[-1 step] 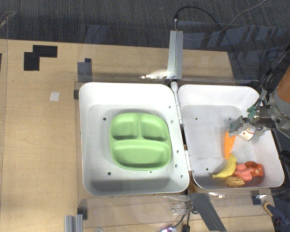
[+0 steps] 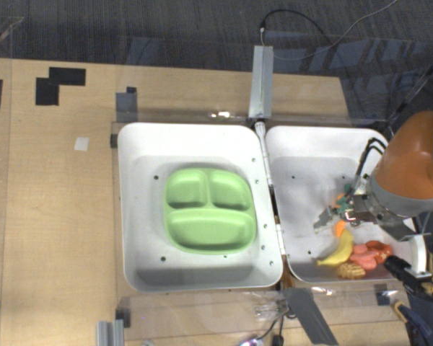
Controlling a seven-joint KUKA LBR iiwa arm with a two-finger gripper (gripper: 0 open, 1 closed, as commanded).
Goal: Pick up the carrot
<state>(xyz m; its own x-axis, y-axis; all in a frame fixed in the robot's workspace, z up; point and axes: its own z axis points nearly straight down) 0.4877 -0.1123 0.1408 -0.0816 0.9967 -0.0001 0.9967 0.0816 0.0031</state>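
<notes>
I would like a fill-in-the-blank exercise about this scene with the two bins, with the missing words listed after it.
1. The green divided plate lies in the ____ bin.
2. The toy foods, such as the yellow banana, lie in the ____ bin.
3. The gripper is just above the orange ____ beside the banana.
4. The arm's band above the wrist is ____ in colour.

Missing words: left; right; carrot; orange

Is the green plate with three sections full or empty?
Empty. The green three-section plastic plate in the left white bin shows bare green in all its sections; the toy food lies in the right white bin.
</notes>
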